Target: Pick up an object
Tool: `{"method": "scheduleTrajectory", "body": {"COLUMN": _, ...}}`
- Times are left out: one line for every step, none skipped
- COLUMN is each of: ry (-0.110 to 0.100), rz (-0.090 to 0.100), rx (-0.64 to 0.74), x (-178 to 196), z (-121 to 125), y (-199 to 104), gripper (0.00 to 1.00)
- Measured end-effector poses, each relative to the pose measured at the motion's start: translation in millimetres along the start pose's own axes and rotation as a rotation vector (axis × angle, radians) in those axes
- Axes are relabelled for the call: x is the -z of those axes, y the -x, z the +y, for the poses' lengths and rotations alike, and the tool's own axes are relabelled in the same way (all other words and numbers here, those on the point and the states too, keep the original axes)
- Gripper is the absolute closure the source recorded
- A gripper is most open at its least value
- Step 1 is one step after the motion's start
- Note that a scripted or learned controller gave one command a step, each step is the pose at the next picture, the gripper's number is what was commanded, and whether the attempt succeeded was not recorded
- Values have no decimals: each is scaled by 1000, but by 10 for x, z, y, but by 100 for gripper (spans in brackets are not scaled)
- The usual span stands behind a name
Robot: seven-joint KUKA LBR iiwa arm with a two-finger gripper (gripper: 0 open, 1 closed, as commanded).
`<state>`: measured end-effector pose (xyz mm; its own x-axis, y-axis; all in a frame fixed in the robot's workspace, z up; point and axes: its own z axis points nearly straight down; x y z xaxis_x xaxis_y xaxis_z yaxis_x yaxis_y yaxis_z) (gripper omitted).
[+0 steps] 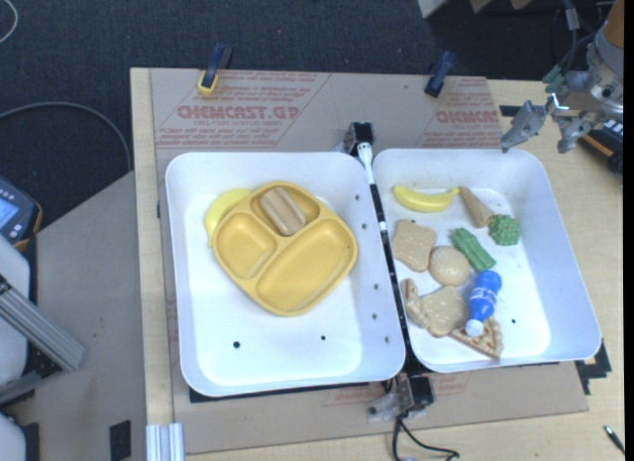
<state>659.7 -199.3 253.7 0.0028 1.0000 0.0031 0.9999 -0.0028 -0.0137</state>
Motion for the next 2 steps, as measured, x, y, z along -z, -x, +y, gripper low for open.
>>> {"method": "scheduleTrajectory", "body": {"ry": 14, "rz": -3, "rx": 3, "x": 86, "z": 23, "y": -5, "gripper": 0}}
{"method": "scheduleTrajectory", "body": {"ry": 9, "rz": -2, "rx": 3, "x": -340, "z": 20, "y": 6, "gripper": 0}}
